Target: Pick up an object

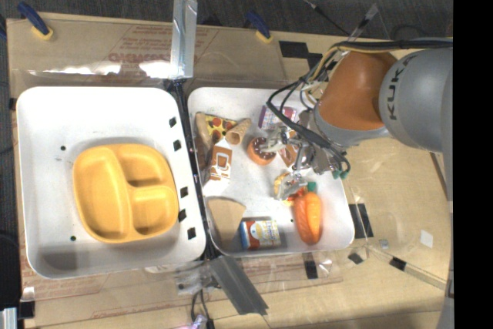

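Note:
The right bin (254, 98) holds a pizza slice (211, 127), an ice-cream cone (237, 132), a small brown-and-white carton (221, 164), a donut-like round toy (262, 152), a carrot (309, 215), a can lying on its side (259, 233) and a tan wedge (223, 209). My gripper (296, 159) reaches down into the bin's right half, just above the carrot and beside the round toy. A small pale object (285, 184) lies right under it. The wrist and cables hide the fingers.
The left bin (46, 119) holds a yellow divided tray (125, 190). The arm's orange band (354, 92) and grey body (420, 96) overhang the right bin's right rim. Cardboard bench lies around both bins.

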